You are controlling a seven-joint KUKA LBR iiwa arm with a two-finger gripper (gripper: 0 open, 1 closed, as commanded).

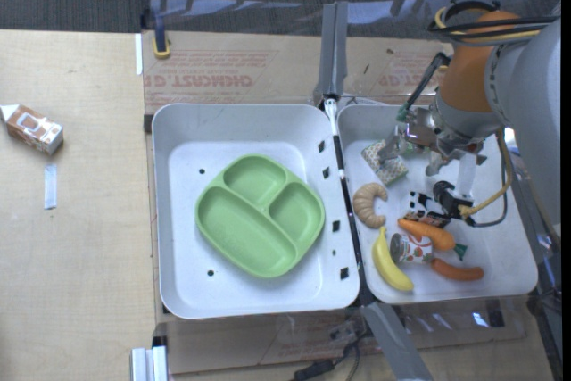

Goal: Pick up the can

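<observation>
Gripper low over right bin, whether clenched or released impossible to tell, nothing seen held. Can nearer the camera than gripper, almost straight toward bin's front edge, lying on its side, long axis roughly left-right, touching banana and carrot.

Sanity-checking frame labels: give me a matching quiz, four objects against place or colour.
Objects:
1 green plate
2 banana
3 can
4 carton

Descriptions:
a on the bench
b right bin, yellow
c left bin
d right bin, lying between banana and carrot

Pairs: 1-c, 2-b, 3-d, 4-a
</observation>
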